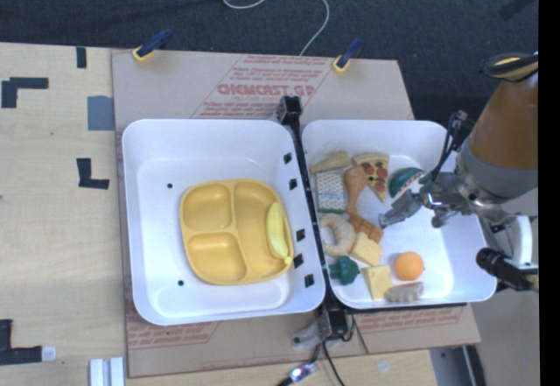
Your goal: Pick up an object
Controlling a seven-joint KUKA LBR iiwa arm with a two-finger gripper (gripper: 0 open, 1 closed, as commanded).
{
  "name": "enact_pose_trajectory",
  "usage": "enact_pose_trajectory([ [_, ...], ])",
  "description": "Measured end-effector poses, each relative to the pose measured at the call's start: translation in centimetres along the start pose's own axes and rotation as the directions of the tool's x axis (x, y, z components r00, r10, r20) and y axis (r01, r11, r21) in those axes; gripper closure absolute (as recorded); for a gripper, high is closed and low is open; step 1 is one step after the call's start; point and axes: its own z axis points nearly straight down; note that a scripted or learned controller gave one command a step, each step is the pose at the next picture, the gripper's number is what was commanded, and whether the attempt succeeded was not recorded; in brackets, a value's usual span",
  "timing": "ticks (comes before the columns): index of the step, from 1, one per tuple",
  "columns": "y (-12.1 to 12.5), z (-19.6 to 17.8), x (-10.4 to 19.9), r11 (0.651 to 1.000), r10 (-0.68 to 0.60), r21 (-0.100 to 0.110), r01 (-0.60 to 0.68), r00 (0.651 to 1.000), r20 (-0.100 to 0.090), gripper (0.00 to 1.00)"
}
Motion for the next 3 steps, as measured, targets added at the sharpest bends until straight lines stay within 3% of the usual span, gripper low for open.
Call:
enact_pose_trajectory([
  [1,0.3,-0.7,0.0,1.0,-0.004,-0.013,0.004,1.0,0.003,0.0],
  [3,-0.2,10.8,1.3,1.0,-0.004,-0.008,0.004,1.0,0.001,0.0],
])
